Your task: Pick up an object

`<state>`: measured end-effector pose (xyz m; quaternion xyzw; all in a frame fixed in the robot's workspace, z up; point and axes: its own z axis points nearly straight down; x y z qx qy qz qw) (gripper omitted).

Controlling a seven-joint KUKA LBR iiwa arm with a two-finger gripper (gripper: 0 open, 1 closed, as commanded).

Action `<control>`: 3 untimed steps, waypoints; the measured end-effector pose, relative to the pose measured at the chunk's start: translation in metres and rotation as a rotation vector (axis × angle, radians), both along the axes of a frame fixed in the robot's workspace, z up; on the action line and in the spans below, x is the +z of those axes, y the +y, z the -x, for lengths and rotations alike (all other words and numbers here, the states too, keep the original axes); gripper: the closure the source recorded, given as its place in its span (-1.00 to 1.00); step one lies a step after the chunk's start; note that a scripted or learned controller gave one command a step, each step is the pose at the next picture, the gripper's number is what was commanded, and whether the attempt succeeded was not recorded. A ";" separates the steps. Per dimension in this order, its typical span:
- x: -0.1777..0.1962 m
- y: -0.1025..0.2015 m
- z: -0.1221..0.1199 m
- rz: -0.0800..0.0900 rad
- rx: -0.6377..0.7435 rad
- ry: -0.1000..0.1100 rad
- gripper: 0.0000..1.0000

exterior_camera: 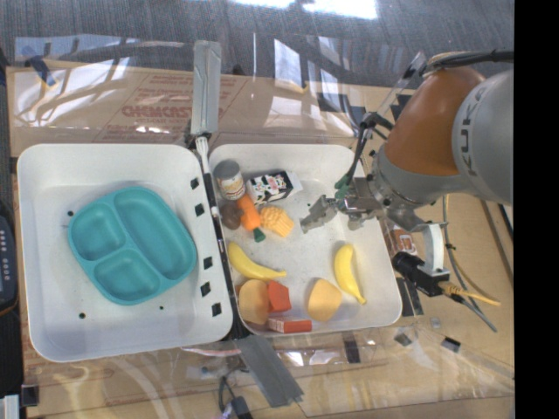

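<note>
Objects lie in the right bin: two bananas, corn, a can, a milk carton. Gripper hangs over bare floor between corn and banana, gripping nothing; finger spread unclear. Teal plate occupies the left bin.

Arm is bulky and rounded, matte grey shell with a wide glossy orange band above the wrist, part of a dark letter marking on the grey casing near the right edge. Wrist narrows to a grey metal flange. Thin black cables loop from the top of the arm toward the wrist. Gripper is small, dull grey metal, angular, with a tiny green spot by its mount
</note>
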<state>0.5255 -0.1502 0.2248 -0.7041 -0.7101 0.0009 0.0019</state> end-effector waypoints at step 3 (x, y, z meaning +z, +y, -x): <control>-0.134 0.027 -0.023 -0.002 0.126 -0.002 -1.00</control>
